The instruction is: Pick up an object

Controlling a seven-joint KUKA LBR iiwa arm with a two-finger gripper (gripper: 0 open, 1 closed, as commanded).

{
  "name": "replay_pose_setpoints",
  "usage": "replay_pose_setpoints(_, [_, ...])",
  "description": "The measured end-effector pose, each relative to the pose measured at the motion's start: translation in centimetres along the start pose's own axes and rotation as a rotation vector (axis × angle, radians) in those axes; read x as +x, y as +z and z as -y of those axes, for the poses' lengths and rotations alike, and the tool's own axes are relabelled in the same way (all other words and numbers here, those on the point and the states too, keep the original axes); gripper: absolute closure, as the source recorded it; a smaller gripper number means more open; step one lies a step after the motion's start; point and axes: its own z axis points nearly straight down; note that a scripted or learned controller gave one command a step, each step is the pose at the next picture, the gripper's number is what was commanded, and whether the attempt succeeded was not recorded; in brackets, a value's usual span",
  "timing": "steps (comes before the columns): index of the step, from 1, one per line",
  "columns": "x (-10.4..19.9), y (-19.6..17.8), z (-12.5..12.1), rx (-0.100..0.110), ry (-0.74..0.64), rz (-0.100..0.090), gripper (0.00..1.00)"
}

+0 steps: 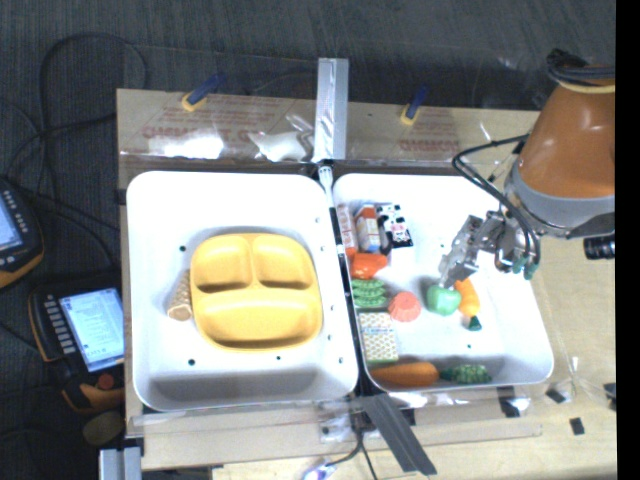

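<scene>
Right bin (520,313): open floor at upper right and centre; toys crowd its left wall and front edge. Left bin (150,268): yellow tray (256,288) fills the middle, leaving bare margins around it.

- Arm (572,158) enters the view from about 3 o'clock, upper right.
- Orange band fills the widest visible part; a grey collar sits just beneath it.
- Wrist angles down toward 8 o'clock from the collar.
- Black cable loops off the arm's left flank.
- Tool (452,271) is metallic grey, at the end of the wrist, tips pointing toward 7 o'clock.
- Finger spread too small and blurred to judge.
- Tool is right of frame centre, near mid-height.
</scene>
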Motion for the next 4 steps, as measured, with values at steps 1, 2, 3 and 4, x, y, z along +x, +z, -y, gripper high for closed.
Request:
replay_pose_setpoints(1, [0.0,0.0,0.0,0.001,0.001,0.000,0.00])
replay_pose_setpoints(2, [-1.5,9.3,3.2,0.001,-0.018,-0.002,0.00])
replay_pose_setpoints(3, [-5.6,15.4,3.6,-0.003,0.047,0.011,0.00])
replay_pose_setpoints(4, [-5.7,14.3,3.5,-0.001,0.044,0.016,1.00])
